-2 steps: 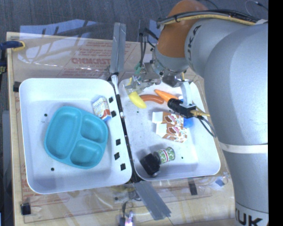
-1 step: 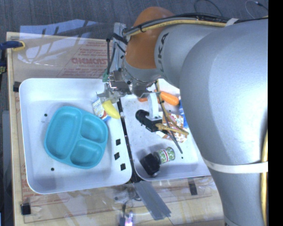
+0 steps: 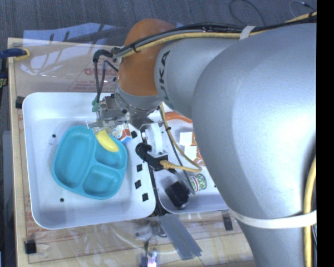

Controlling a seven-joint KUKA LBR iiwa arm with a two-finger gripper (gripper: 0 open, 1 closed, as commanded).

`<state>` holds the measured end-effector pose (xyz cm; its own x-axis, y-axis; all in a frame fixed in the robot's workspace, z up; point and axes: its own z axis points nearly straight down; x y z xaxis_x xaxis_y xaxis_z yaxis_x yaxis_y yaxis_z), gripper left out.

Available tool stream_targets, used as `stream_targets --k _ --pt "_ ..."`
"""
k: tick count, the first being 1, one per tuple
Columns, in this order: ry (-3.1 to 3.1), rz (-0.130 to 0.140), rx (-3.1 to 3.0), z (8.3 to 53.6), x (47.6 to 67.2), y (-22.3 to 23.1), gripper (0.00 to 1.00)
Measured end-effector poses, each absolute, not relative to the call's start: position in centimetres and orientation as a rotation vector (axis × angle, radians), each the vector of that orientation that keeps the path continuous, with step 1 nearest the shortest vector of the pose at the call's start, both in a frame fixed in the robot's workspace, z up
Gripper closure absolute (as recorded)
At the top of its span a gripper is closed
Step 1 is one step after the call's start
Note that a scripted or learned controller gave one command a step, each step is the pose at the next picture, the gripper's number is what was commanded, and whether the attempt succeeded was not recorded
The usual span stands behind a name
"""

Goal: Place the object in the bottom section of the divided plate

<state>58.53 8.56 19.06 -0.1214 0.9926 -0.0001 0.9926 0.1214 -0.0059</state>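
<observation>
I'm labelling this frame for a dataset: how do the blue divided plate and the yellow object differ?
The divided plate is blue, the yellow object yellow. The plate is far larger and lies flat in the left white bin; the object is a small rounded piece sitting at the plate's upper right edge, just under the pincer. Both are in the same bin.

Bench [image 3: 50, 49] under clear plastic sheeting, left white bin [image 3: 36, 149] toward its left edge, right white bin [image 3: 211, 202] touching beside it and largely hidden by the arm, blue clamp [image 3: 11, 53] at the far left corner
</observation>
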Motion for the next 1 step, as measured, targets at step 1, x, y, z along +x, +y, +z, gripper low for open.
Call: stream_targets --k 1 --pt "-2.349 0.007 -2.081 19.07 58.54 8.51 0.00"
